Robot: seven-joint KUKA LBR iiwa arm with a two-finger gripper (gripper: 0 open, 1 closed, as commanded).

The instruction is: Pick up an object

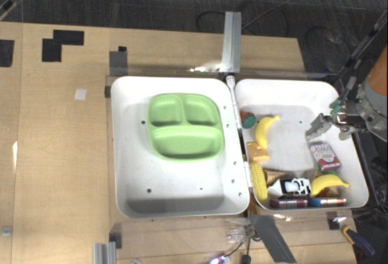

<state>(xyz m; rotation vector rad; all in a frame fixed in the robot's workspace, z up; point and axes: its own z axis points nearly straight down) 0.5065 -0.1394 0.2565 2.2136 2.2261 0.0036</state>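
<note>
The claw (324, 123) hangs over the right part of the right bin (291, 90), at the end of the arm (373, 96) that comes in from the right edge. Whether it is spread or pressed together cannot be told at this size; nothing shows between its tips. Just below the claw a red-and-white packet (324, 157) lies flat on the bin floor, close to it but apart. Farther below, by the bin's near wall, rests a banana (329, 183), and beneath that a dark red tube (309, 201) runs along the wall. Left of this banana, a small black-and-white toy (295, 186) lies down and left of the claw. Well left of the claw, a second banana (265, 129) stands curved near the bin's left wall, with a small red-and-green piece (247, 118) just above and left of it. Below that banana sit an orange piece (257, 151) and a corn cob (258, 178). Beyond the dividing wall, far left of the claw, the left bin (130, 154) holds a green divided plate (185, 125). Both bins rest on the table (54, 154).
</note>
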